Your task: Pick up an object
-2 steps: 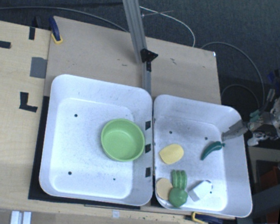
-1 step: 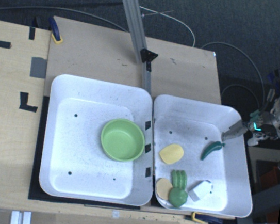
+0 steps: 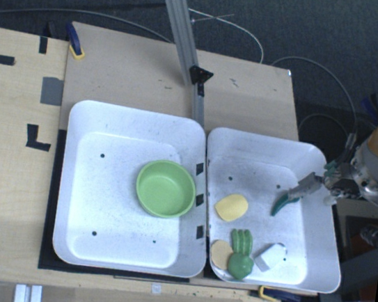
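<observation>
From above, two white bins sit side by side on the worktop (image 3: 137, 76). The left bin (image 3: 86, 131) holds a green bowl (image 3: 166, 188), near its right side. The right bin (image 3: 314, 158) holds a yellow lump (image 3: 231, 206) near its left wall. In front of it, at the near edge, lie a green toy (image 3: 240, 253), a tan round piece (image 3: 220, 251) and a small grey block (image 3: 269, 257), close together. The gripper (image 3: 287, 200) hangs over the right side of this bin. A dark green thing (image 3: 282, 204) sits at its tip; whether the fingers grip it, I cannot tell.
</observation>
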`<state>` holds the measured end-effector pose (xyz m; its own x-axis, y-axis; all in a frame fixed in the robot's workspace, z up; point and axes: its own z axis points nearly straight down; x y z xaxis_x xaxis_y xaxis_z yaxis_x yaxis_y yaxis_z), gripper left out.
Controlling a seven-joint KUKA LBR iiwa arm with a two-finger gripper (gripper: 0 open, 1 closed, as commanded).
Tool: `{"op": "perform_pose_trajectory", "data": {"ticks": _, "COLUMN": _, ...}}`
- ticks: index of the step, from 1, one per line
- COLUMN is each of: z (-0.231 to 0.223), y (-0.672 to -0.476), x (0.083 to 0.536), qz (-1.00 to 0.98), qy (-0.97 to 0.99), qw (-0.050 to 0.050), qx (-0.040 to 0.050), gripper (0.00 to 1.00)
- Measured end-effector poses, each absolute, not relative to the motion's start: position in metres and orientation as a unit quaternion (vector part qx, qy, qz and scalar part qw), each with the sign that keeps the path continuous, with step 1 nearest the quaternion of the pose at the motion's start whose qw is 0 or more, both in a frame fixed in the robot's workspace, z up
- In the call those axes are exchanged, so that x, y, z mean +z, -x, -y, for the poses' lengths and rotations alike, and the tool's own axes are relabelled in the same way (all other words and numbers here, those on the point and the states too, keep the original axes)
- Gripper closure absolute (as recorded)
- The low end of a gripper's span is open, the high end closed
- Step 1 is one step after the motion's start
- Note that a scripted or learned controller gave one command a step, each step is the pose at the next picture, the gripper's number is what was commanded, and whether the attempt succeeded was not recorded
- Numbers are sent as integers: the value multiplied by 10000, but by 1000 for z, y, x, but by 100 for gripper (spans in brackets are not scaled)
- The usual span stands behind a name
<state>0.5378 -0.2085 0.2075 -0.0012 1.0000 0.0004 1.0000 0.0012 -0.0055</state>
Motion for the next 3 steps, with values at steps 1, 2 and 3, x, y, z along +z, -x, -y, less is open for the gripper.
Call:
{"op": "perform_pose_trajectory", "data": {"ticks": 1, "z": 203, "y": -536, "x": 163, "qz": 7077, "qy": 7065, "qw": 26, "qx": 19, "gripper": 0}}
{"op": "perform_pose_trajectory", "data": {"ticks": 2, "z": 200, "y": -542, "x": 116, "qz": 7079, "qy": 7063, "qw": 27, "qx": 19, "gripper": 0}}
{"op": "perform_pose_trajectory", "data": {"ticks": 3, "z": 200, "y": -543, "x": 129, "qz": 7081, "qy": 7061, "qw": 13, "qx": 11, "gripper": 100}}
